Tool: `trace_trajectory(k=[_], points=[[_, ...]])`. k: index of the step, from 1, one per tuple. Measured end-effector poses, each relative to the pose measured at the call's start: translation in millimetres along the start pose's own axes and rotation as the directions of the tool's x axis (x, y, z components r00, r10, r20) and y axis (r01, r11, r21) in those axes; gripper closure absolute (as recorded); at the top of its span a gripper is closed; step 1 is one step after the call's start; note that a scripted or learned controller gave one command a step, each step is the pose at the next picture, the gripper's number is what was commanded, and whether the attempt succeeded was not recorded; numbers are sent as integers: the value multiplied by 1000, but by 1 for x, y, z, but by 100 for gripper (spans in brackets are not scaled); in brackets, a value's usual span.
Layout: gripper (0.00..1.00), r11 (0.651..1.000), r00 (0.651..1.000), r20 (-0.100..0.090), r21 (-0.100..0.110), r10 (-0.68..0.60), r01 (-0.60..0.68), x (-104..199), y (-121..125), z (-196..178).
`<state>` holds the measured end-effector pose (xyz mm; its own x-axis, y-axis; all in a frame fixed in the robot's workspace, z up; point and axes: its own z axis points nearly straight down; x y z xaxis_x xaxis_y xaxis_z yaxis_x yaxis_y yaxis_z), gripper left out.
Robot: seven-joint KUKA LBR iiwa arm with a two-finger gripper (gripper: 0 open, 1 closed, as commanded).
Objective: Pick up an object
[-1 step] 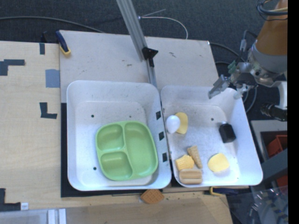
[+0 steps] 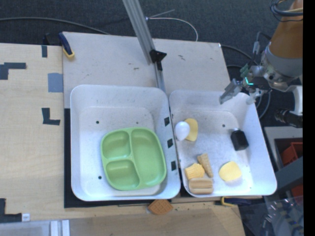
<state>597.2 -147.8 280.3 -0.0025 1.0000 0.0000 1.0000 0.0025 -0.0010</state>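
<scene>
The right bin holds several small items: a white egg against a yellow piece, a black block, a tan cone, a yellow ridged piece, a tan bun and a yellow round piece. My gripper hangs over the far right corner of this bin, above and behind the black block. Its fingers stand apart with nothing between them.
A green divided plate lies in the left bin. A metal pole slants down to the bins' shared wall. A brown waffle piece lies on the bench in front of the bins. Cables trail at the back.
</scene>
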Motion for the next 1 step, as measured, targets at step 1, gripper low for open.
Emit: trace_trajectory(k=[1], points=[[0, 1000, 1000, 0, 7, 2, -2, -6, -4, 62]])
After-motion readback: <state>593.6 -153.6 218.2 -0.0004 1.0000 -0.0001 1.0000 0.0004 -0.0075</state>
